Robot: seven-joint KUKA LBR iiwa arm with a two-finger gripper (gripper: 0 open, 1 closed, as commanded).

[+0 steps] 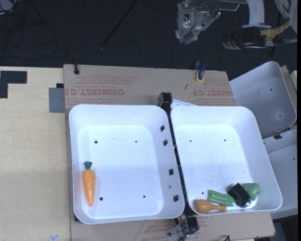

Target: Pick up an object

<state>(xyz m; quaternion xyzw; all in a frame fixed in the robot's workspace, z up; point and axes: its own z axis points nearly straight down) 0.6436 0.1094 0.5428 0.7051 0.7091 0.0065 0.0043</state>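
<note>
Currently grey two-finger gripper [190,26] hanging high beyond far edge of bins, grip state impossible to tell. Orange toy carrot with green top [89,183] lying alone near left wall of left white shallow bin [118,115]: easiest pick, descending vertically, straddling its width. Right white shallow bin [213,115] holding clustered green, black, tan pieces [231,197] crowding near corner.

We see even, bright overhead light on the two white bins [173,134], faint soft shadows inside their walls, a dim background, and slightly soft focus.
</note>
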